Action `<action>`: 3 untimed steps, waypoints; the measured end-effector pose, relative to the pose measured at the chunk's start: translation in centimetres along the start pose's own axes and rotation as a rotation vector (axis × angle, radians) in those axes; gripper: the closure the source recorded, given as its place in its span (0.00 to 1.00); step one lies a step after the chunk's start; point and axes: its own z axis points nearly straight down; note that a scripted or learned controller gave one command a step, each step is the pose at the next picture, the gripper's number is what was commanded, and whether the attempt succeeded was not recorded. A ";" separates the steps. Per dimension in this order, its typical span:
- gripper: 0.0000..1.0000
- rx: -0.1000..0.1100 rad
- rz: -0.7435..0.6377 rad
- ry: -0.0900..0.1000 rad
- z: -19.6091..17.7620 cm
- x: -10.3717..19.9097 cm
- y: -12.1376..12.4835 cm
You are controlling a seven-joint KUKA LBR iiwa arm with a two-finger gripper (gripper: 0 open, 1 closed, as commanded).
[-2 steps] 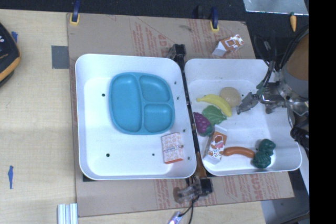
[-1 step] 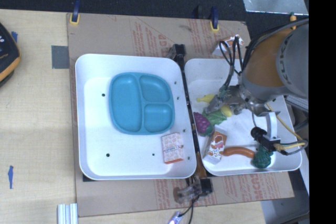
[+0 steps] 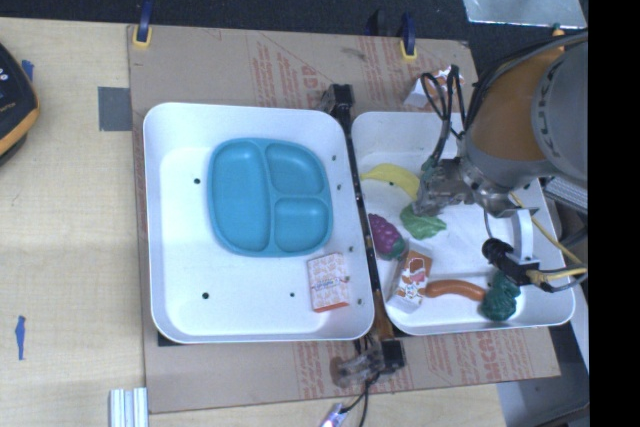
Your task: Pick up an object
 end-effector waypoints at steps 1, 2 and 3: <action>1.00 -0.003 0.005 0.000 -11.2 -3.0 -1.4; 0.00 -0.001 0.005 0.000 -11.1 -3.0 -1.5; 0.00 0.002 0.003 0.001 -1.4 -0.8 3.0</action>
